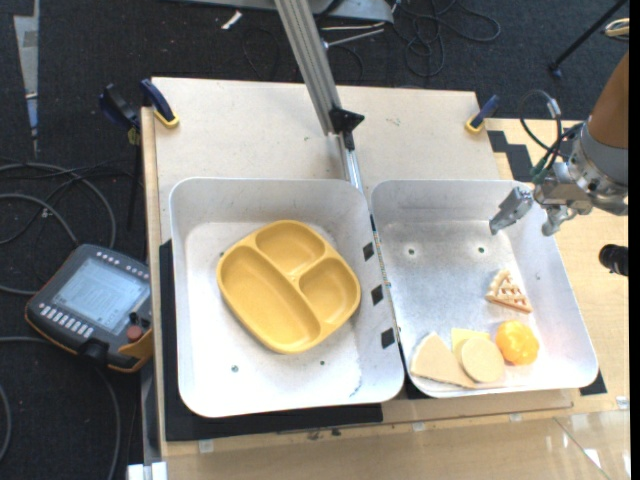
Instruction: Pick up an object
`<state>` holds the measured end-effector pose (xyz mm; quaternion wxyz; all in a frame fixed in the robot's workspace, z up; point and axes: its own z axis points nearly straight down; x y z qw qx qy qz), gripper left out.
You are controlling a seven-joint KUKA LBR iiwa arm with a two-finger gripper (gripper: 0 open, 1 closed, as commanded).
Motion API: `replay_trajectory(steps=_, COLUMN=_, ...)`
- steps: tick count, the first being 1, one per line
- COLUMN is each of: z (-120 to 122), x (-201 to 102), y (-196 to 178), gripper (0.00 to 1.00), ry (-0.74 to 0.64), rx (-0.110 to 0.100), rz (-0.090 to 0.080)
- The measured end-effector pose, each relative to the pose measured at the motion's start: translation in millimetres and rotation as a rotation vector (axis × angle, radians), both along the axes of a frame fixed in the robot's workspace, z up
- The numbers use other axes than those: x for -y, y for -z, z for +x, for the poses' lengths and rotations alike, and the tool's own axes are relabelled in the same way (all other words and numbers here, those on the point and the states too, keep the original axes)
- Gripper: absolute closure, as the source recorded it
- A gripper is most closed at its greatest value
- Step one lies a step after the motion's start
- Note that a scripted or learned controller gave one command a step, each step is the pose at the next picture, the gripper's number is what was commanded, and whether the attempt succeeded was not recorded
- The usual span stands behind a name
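My gripper hangs over the upper right part of the right bin, open, with nothing between its fingers. Below it in the same bin lie a small triangular waffle-like piece, an orange fruit, and pale flat food pieces near the front edge. The gripper stands well above and behind the triangular piece, touching none of the objects.
A yellow divided plate lies in the left bin. A metal pole slants down to the seam between the bins. A teach pendant sits on the floor at left. Clamps hold the board's corners.
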<state>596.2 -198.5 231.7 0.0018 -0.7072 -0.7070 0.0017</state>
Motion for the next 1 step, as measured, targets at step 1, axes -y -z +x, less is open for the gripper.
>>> replay_trajectory(steps=1, z=-3.8, x=0.3, y=64.2, gripper=0.0, ry=0.001, rx=-0.001, rz=0.001)
